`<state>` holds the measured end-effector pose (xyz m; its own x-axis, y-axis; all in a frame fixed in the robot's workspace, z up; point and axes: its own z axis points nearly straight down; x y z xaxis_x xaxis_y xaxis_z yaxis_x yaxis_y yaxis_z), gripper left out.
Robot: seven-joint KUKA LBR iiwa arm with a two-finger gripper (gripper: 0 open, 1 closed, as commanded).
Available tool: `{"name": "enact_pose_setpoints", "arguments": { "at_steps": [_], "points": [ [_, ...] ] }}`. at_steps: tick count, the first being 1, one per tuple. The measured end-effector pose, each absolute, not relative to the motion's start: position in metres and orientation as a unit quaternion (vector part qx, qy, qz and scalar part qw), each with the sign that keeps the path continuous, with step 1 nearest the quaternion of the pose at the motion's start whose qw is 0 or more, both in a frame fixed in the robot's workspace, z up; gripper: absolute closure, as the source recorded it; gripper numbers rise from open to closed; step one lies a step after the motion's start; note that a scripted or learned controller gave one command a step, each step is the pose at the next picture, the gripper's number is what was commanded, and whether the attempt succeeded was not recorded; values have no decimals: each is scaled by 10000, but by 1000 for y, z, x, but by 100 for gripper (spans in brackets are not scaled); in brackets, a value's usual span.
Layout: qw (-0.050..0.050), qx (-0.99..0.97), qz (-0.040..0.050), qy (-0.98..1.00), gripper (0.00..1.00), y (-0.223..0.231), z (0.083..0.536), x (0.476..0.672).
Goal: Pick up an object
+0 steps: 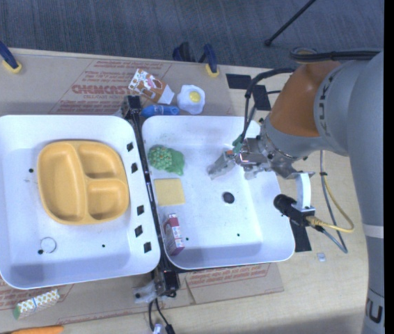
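Note:
My gripper (235, 168) hangs over the right part of the right bin (253, 249), its two fingers spread open with nothing between them. Left of it in that bin lie a green bumpy toy vegetable (166, 158), a flat yellow cheese slice (169, 191) and a small red bottle (173, 232) near the front left corner. A small dark disc (228, 198) sits on the bin floor just below the gripper. The gripper touches none of these.
In the left bin (2, 207) lie a yellow divided plate (83, 181) and a small clear ring (47, 244). Behind the bins lie a fried-egg toy (192, 98), a snack packet (146, 84) and a blue item (159, 110). A wrapped item (37, 303) lies at the front left.

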<state>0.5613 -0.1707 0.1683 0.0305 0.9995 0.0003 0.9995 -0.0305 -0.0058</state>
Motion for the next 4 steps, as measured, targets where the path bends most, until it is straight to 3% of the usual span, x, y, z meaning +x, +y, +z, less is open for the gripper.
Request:
{"name": "enact_pose_setpoints", "arguments": {
  "at_steps": [1, 3, 4],
  "points": [
    [23, -7482, 15, -6634, 0, -102, 91, 548],
    [16, -7741, 8, -6331, 0, -93, 92, 657],
    [30, -7718, 23, -6359, 100, -92, 102, 656]
  ]
}}
